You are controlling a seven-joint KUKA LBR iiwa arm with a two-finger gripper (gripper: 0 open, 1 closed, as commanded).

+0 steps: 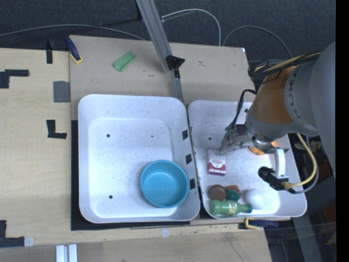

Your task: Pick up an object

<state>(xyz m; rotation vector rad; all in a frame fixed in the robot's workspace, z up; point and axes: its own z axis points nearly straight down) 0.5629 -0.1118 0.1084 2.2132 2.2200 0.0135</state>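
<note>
My gripper hangs low over the middle of the right bin, below the orange band of the arm. A small red and white carton lies just below and left of it, apart from the fingertips. Along the bin's front edge sit a brown round piece, a small orange and green item, a green bottle on its side and a white ball. A blue bowl rests in the front right of the left bin.
A grey pole slants down to the bins' shared back corner. A green block lies on the board behind the left bin. Cables run behind the right bin, and an orange bit shows beside the wrist.
</note>
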